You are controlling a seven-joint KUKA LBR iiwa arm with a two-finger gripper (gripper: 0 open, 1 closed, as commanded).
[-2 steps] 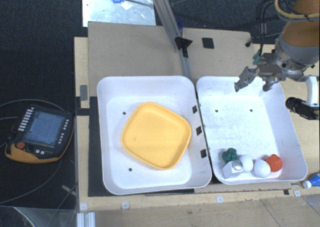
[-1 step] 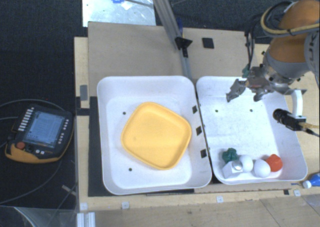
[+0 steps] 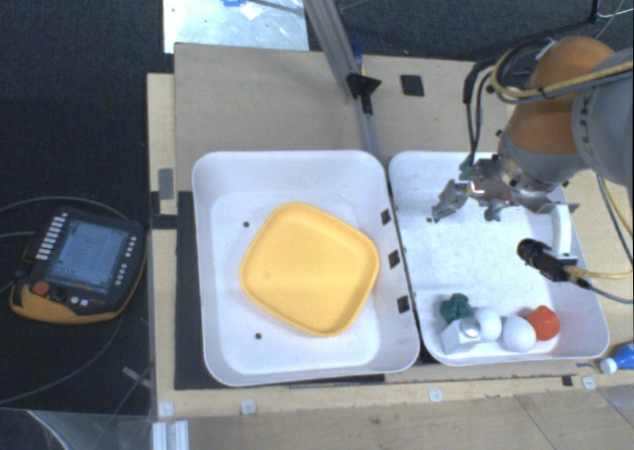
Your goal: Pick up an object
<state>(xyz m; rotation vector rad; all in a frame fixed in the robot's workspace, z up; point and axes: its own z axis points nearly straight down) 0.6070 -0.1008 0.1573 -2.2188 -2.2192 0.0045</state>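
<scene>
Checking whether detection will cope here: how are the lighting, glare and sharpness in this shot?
Camera view: lighting is even and soft, shadows faint; the white bins look bright, so the white ball blends into the bin floor; the yellow plate is crisp, the gripper slightly soft; a bright floor patch glares at top.

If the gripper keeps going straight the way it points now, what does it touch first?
The gripper points down and toward the left in the camera view. Likely the first contact is the bare floor of the right bin, near its left wall. The small objects sit at the near edge, off that line. Depth is unclear.
</scene>
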